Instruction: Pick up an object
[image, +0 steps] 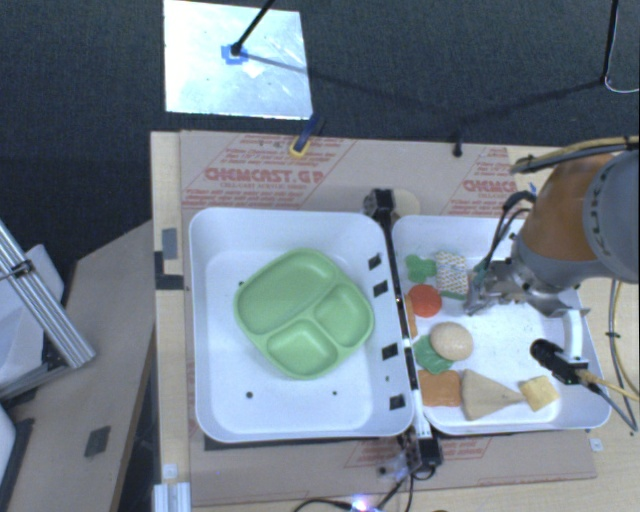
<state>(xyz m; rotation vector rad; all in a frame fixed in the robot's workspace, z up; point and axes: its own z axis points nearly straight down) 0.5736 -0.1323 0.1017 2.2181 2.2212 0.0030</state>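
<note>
Wedge (490, 394) — front of right bin (590, 415) | fingers (480, 296) beside red piece (425, 299) — grip unclear

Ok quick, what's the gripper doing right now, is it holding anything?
Gripper: low in the shallow white right-hand bin, beside the pale mesh-textured block; open or shut cannot be told, and nothing visibly held.

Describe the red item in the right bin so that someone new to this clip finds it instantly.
Start at the right white bin, the one the arm reaches into. Along its left wall, just below the green piece, lies the round red object. It is the only red thing there; the beige oval sits lower.
</note>
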